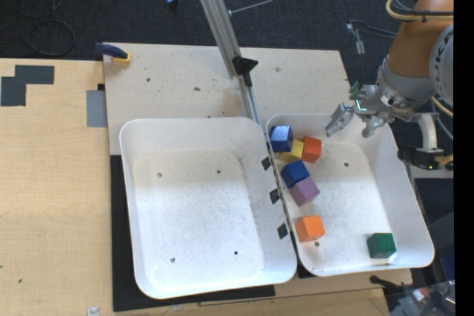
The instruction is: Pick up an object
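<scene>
Several small blocks lie in the right bin [400, 181]. A blue block [280, 135], a yellow block [295, 149] and an orange-red block [312, 149] cluster at its far left corner. Just nearer sit a darker blue block [295, 172] and a purple block [304, 191]. An orange block [310, 228] rests by the left wall, and a green block [381, 245] sits at the near right corner. My gripper [352, 122] hangs open over the bin's far rim, right of the cluster, with nothing between its fingers.
The left bin [141, 159] stands beside the right one, with black clips [271, 181] along the shared wall. A slanted aluminium post [218, 18] rises behind the bins. A blue and yellow tool [112, 52] lies at the board's far left corner.
</scene>
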Tool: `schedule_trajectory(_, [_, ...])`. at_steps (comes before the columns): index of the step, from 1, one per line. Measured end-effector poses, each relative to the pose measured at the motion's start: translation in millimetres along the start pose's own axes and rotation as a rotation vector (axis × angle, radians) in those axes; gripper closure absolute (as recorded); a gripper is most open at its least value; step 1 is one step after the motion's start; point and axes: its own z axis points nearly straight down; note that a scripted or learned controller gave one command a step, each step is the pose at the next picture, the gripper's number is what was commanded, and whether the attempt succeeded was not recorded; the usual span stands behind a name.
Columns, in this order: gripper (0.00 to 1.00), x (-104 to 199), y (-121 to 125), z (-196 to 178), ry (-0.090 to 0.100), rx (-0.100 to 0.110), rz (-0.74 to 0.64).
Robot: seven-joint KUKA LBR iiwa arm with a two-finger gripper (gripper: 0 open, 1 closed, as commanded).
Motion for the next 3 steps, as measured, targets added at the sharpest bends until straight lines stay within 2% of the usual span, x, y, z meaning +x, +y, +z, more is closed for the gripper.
schedule_trajectory(1, [0.0, 0.4, 1.1, -3.5, -0.002, -0.005, -0.003])
schedule_trajectory(2, [0.0, -2.2, -8.8, 47.6, -0.001, 0.0, 0.0])
schedule_trajectory(3, [0.0, -4.7, -2.1, 69.3, -0.009, -0.029, -0.001])
